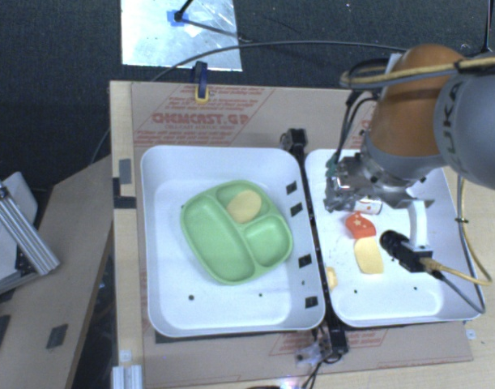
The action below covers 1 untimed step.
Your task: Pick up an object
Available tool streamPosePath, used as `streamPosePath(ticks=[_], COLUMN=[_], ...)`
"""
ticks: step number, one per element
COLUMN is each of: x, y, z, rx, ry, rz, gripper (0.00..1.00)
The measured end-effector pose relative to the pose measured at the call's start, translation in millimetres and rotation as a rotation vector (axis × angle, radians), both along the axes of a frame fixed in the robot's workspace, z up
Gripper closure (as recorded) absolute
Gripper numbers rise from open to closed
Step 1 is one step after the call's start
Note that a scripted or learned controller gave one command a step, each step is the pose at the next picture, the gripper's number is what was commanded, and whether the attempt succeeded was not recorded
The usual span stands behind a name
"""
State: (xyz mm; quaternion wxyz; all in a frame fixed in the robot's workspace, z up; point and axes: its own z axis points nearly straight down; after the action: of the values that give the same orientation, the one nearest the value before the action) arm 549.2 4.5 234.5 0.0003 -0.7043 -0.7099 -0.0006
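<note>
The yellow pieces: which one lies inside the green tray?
The round yellow piece in the green tray's upper compartment; the yellow block lies in the right bin.

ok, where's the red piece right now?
In the camera view the red piece lies in the right bin, toward its upper middle, directly above the yellow block and just below the claw.

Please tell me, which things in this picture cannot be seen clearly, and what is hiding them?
- Claw, camera view: the arm's wrist and cables cover it, so its state is unreadable.
- Red object in the right bin: its upper part is hidden beneath the claw.
- Small yellow piece at the right bin's left wall: too small to identify.
- Yellow item in the green tray: too blurred to name.
</note>
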Motion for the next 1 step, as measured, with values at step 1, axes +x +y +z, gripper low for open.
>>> streamPosePath(ticks=[1], x=[-13.5], y=[46.9], z=[5.6], rx=[0.000], ry=[0.001], rz=[-0.002], gripper=[1.00])
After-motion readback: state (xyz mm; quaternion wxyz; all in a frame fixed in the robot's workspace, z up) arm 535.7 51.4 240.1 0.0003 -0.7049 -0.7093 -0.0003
